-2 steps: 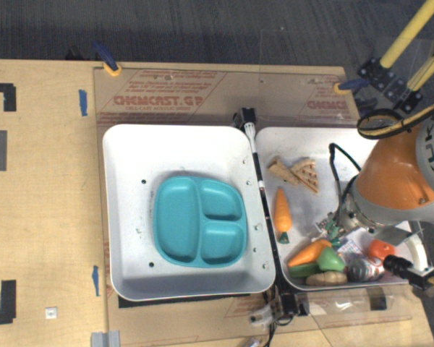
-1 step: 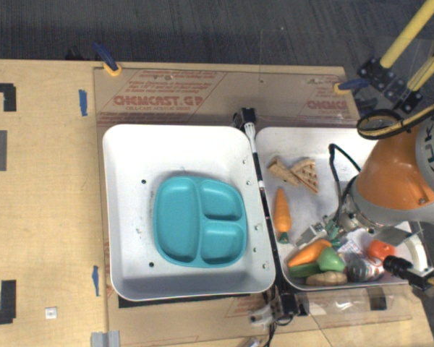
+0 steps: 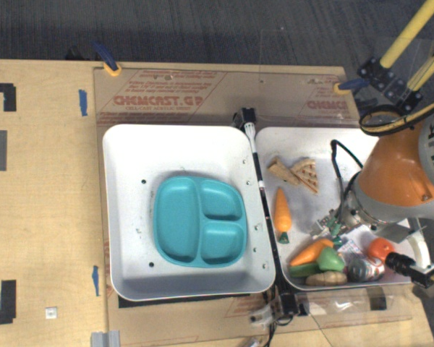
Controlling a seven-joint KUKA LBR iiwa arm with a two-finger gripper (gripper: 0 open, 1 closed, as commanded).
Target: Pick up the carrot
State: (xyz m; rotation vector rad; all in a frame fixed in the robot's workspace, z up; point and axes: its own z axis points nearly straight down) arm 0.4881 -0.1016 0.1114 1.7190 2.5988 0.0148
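The carrot [image 3: 282, 210] is orange with a small green tip at its near end. It lies lengthwise by the left wall of the right bin [image 3: 315, 142]. My gripper [image 3: 335, 230] hangs low over the middle of that bin, right of the carrot and apart from it. The gripper sits just above a heap of toy food, and the orange-banded wrist [image 3: 396, 172] covers much of it.
The heap at the bin's near edge holds an orange and green vegetable [image 3: 310, 254], a green piece [image 3: 333, 260], a brown piece [image 3: 325, 279] and a red tomato [image 3: 381, 249]. Two tan wedges [image 3: 296, 172] lie at the far end. A teal divided plate [image 3: 200, 221] lies in the left bin [image 3: 123, 194].
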